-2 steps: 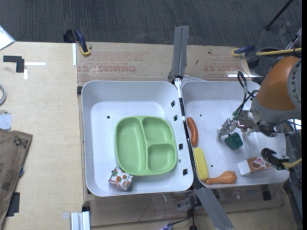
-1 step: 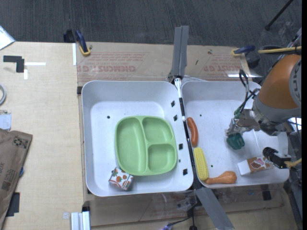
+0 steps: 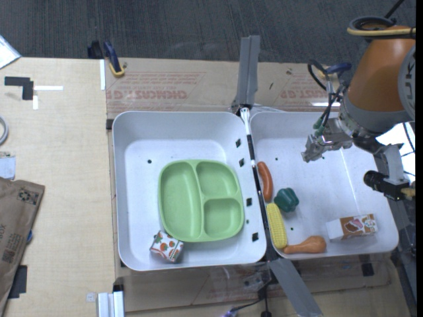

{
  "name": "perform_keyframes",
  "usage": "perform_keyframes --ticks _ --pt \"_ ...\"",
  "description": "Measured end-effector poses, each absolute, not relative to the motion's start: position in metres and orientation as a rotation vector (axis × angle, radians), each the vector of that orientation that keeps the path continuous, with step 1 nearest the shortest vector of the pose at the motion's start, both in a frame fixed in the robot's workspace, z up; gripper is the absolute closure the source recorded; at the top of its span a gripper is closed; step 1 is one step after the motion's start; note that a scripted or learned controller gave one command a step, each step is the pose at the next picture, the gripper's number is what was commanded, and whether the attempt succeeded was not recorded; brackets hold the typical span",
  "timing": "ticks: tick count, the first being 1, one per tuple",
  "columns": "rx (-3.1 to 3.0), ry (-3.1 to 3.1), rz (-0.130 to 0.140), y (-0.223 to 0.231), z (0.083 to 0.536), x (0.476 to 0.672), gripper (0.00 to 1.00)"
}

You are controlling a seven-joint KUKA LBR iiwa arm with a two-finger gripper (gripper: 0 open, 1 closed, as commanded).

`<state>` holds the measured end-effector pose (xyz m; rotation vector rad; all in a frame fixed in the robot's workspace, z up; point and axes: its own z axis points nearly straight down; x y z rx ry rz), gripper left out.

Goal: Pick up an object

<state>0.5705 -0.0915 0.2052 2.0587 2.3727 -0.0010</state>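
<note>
We see the gripper (image 3: 317,147) above the upper part of the right bin (image 3: 370,197), carried by the grey arm with its orange band (image 3: 380,74) reaching in from the right. We cannot tell its state from this view, and we see no object in it.

The candidate objects lie below and left of the gripper, in the lower half of the right bin. A red sausage (image 3: 266,179) lies along the left wall, well apart from the gripper. Just below it, a yellow corn cob (image 3: 275,224) lies along the same wall. A dark green pepper (image 3: 286,199) sits just beside the corn's upper end, near the sausage. An orange squash (image 3: 307,246) lies at the front wall, its thick end touching or nearly touching the corn's lower end. A small carton (image 3: 350,227) lies toward the bin's front right corner, below the gripper and apart from it.

In the left bin (image 3: 132,177) we note a green divided plate (image 3: 201,200) near the centre. A small printed box (image 3: 166,247) sits at the plate's front left edge, touching or just beside it.
</note>
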Motion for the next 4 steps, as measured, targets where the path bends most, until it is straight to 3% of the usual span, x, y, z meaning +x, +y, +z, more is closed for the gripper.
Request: perform_keyframes --ticks 1,2,3,4 --pt "2.166 2.279 -0.004 -0.113 0.13 0.513 1.0" --pt "2.165 2.279 -0.003 -0.113 0.13 0.513 0.0" --pt "2.221 2.173 0.044 -0.097 0.109 0.514 0.0" --pt "2.218 2.223 -0.001 -0.126 0.097 0.478 0.0"
